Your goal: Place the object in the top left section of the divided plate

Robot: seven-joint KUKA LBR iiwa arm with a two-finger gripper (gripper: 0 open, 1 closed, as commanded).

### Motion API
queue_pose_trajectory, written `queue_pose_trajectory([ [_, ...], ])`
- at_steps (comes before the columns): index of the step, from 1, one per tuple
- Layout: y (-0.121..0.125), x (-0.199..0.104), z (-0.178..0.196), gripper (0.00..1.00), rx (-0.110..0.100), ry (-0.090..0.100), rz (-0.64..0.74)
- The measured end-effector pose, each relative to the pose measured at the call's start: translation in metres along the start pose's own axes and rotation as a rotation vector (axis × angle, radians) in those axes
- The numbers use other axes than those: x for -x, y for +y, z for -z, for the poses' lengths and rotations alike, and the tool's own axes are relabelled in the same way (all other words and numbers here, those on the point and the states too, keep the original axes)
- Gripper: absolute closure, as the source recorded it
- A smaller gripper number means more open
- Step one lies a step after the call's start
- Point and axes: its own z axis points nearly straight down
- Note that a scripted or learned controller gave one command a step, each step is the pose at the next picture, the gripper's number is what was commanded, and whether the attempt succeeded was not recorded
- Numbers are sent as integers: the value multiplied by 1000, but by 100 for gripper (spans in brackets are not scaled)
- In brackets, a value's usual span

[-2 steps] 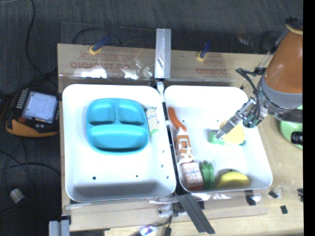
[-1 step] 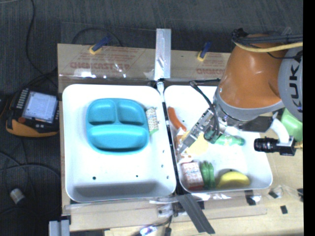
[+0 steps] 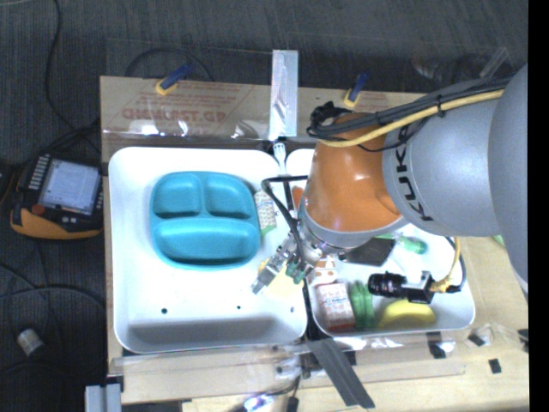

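The gripper hung near the left bin's right edge; whether it held anything could not be told. The blue divided plate lay in that bin's upper half. Food items crowded the right bin's lower edge.

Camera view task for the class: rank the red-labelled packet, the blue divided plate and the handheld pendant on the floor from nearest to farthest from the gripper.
1. Red-labelled packet, right bin, just right of the gripper.
2. Blue divided plate, left bin, up and left.
3. Handheld pendant, on the floor far left, farthest.
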Motion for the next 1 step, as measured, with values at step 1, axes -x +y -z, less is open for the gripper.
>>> queue_pose_trajectory([
  [1,58,-47,-95,100,1,-1,-5],
])
